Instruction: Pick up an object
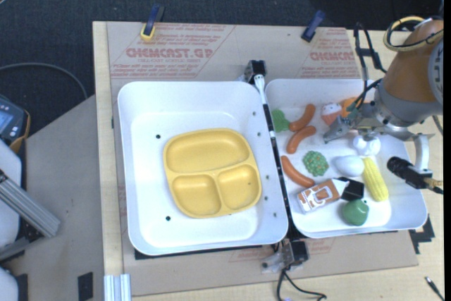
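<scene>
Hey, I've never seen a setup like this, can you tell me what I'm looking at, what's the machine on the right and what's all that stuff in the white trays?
This is one camera fixed above a workbench, looking down at a slant. The grey machine with an orange band is a robot arm reaching in from the right; its job is to pick up an object. Its hand is low over the right bin, and I cannot tell whether it grips anything. That bin holds toy food: sausages, broccoli, a corn cob, a white egg, a green pepper and a small carton. The left bin holds a yellow divided plate.
</scene>
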Controlling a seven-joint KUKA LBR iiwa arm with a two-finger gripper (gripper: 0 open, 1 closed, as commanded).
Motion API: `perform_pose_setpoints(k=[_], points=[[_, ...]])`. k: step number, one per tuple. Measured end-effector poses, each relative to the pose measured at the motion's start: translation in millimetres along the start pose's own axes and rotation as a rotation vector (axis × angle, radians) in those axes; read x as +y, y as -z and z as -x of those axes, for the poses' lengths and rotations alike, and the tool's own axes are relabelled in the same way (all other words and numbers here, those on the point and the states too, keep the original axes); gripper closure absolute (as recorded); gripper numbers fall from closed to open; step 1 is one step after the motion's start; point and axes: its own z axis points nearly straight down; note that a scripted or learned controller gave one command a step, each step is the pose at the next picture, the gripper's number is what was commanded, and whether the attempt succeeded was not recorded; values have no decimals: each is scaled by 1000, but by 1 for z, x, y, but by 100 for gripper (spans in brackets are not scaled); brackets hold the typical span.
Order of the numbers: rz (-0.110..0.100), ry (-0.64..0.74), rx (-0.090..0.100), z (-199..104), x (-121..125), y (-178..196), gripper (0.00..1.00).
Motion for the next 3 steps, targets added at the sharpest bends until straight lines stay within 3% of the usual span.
perform_pose_setpoints(k=[1, 2, 3], points=[[7, -1, -7, 3, 2, 13, 100], [-11, -1, 2, 8, 5, 77, 100], [-12, 0, 2, 9, 7, 121, 100]])
